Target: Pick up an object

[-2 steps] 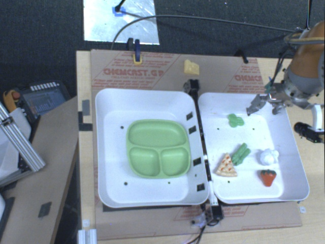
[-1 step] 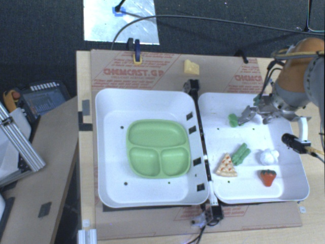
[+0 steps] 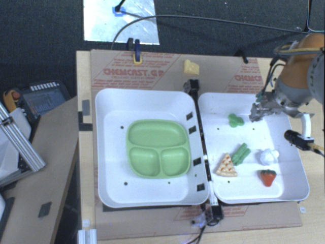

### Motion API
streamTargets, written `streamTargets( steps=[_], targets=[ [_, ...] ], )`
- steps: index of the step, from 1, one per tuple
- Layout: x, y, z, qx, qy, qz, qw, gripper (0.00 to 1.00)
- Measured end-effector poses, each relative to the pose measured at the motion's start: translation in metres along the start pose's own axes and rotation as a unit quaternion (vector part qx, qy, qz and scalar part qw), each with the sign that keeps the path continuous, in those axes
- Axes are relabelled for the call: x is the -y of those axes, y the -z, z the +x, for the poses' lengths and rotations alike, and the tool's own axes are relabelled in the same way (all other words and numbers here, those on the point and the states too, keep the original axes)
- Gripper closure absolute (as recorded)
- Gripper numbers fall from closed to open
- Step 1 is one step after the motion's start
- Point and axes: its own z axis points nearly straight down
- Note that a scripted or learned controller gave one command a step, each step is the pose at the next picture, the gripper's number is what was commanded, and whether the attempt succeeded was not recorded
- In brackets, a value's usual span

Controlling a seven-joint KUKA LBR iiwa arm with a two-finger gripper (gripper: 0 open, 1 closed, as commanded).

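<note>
White plastic bins sit side by side on your worktop, and all the loose pieces lie in the right bin (image 3: pixel 299 187), which is why the arm reaches over that one. The gripper (image 3: pixel 258 112) hangs over the bin's far half, just right of a small green toy (image 3: pixel 235 120) — probably the nearest candidate, though nothing sits between the jaws that you could call held, and from this slanted view you cannot tell how far apart they stand. Nearer the front lie a pizza slice (image 3: pixel 226 166) touching a green bean-like piece (image 3: pixel 240 153), a white lumpy object (image 3: pixel 267 156) and a strawberry (image 3: pixel 268 177). These are spread well enough that none blocks a descent on the green toy; the pizza and bean pair would be the awkward grab. The left bin (image 3: pixel 109 136) carries a green divided plate (image 3: pixel 156 148), well clear of the arm — only the black divider (image 3: pixel 199 136) lies between.
</note>
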Motion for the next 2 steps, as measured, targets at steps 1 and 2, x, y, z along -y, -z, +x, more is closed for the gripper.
streamTargets(
  steps=[1,2],
  targets=[
    [0.008,0.051,-0.002,0.000,-0.004,0.000,1.0000,1.00],
    [0.004,0.097,0.004,0.000,-0.001,0.000,1.0000,1.00]
  ],
)
